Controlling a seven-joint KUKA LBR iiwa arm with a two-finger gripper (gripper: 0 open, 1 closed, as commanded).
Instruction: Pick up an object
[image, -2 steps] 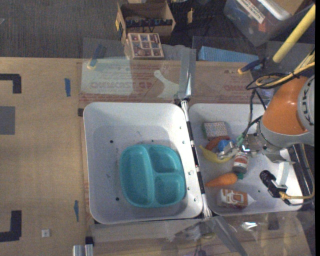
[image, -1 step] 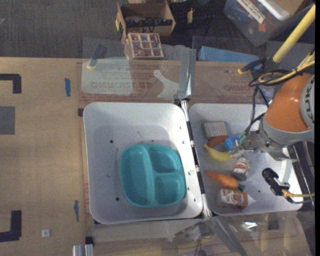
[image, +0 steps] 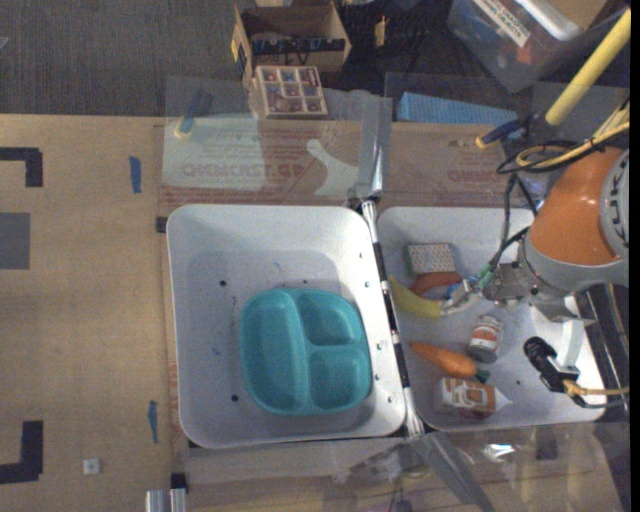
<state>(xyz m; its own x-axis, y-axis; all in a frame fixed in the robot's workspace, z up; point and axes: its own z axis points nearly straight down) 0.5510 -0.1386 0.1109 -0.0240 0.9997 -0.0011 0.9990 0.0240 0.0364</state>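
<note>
Camera view: the end effector (image: 462, 296) sits low in the right bin (image: 520, 225), beside a banana (image: 415, 300) and a red sausage (image: 436, 282); whether it grips anything cannot be told. A carrot (image: 443, 358), can (image: 485, 337) and box (image: 466, 397) lie nearby. Left bin (image: 200, 300) holds a teal tray (image: 305, 352).

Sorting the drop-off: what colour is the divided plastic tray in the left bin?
Teal divided plastic tray, clearest in the camera view.
</note>
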